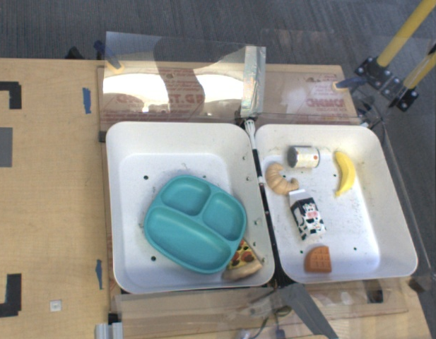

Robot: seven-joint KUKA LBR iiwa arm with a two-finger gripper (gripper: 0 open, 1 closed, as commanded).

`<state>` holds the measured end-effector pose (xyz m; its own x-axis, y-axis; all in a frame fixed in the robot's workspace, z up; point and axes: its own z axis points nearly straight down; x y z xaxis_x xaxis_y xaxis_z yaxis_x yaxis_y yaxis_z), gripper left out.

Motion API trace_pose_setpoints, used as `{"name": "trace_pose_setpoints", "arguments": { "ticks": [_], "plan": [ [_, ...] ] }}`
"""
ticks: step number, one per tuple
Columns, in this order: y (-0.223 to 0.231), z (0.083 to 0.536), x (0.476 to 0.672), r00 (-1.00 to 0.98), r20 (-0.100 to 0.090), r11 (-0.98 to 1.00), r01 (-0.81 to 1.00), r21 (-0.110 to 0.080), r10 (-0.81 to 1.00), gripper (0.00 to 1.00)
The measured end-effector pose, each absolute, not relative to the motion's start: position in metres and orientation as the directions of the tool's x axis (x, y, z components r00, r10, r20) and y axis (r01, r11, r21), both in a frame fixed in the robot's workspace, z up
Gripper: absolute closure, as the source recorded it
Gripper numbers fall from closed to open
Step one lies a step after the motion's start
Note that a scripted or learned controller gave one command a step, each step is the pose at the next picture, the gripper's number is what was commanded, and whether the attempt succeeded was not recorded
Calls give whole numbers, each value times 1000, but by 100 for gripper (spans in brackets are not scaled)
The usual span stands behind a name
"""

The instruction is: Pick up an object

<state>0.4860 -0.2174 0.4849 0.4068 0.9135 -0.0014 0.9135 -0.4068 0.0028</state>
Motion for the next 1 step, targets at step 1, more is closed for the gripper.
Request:
{"name": "trace_pose_setpoints", "arguments": {
  "ticks": [1],
  "plan": [
    [-208, 486, 483, -380, -2, 380, 925, 2, 925, 100]
  ]
}}
